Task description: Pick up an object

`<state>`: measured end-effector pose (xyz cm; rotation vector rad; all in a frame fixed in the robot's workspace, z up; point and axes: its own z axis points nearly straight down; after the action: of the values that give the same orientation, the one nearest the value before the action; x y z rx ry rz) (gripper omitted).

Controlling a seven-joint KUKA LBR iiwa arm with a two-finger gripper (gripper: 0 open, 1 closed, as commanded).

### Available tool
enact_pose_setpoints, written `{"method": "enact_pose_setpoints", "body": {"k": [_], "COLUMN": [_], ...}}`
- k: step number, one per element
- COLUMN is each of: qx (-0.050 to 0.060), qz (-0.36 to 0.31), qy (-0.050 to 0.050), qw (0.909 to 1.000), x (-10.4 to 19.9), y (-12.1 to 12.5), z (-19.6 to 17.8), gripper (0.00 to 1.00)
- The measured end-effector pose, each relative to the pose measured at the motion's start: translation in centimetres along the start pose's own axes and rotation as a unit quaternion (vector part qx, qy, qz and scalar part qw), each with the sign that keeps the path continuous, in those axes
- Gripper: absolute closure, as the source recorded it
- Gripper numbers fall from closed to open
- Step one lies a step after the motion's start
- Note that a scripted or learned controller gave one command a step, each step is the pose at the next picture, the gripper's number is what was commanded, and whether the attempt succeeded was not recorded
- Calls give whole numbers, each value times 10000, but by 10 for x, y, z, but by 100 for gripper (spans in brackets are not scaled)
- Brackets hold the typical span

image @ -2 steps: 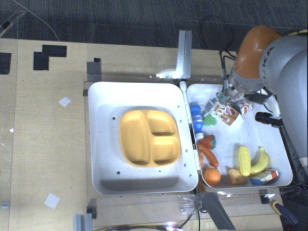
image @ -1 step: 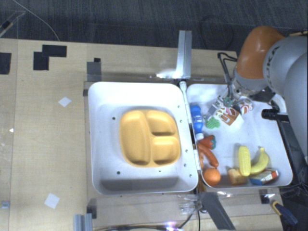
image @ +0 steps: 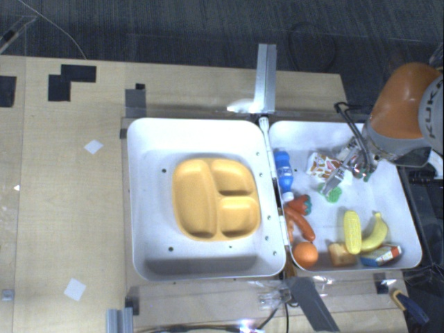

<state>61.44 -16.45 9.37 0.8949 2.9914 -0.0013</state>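
Note:
The right bin (image: pixel 409 217) holds several objects. A blue bottle (image: pixel 282 167) lies along its left wall, with red sausages (image: pixel 300 216) and an orange (image: pixel 305 254) below it. A corn cob (image: pixel 352 230), a banana (image: pixel 375 234), a brown bread piece (image: pixel 339 254) and a red and blue tube (image: pixel 383 256) lie at the front right. A white patterned packet (image: pixel 321 166) and a small green object (image: pixel 334 195) sit in the middle. My gripper (image: pixel 334 181) hangs low between the packet and the green object, and its grey tip hides part of both.
The left bin (image: pixel 146 207) holds a yellow divided tray (image: pixel 214 198). The arm's orange band (image: pixel 401 109) and wrist cables (image: pixel 357 155) hang over the right bin's back right corner. A metal post (image: pixel 266 75) stands behind the bins.

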Motion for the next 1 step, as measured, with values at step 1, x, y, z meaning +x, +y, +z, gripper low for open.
{"method": "enact_pose_setpoints", "body": {"k": [1], "qx": [53], "qz": [1212], "qy": [44], "qw": [9926], "x": [-15], "y": [62], "z": [2], "gripper": [0]}}
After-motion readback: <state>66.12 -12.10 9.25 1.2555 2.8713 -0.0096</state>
